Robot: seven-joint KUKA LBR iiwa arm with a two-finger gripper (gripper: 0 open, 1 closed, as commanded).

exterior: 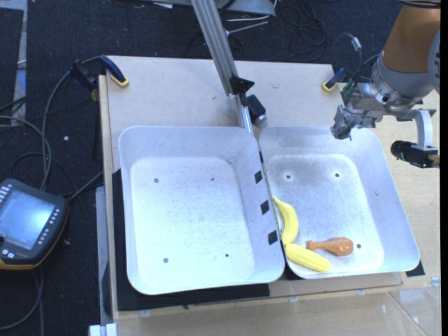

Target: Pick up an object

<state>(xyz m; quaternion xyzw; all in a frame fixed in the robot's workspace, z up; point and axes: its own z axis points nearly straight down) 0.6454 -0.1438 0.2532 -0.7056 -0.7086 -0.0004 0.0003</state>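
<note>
The gripper (pixel 342 131) hangs over the right bin's (pixel 392 208) far edge; I cannot tell its grip. The banana (pixel 288 221) lies far off.

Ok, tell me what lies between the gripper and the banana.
Bare white floor of the right bin in the camera view, between the gripper and banana.

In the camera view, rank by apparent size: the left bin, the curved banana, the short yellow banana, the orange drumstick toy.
Left bin
Curved banana
Short yellow banana and orange drumstick toy: these two look alike in size, so I won't rank them.
</note>
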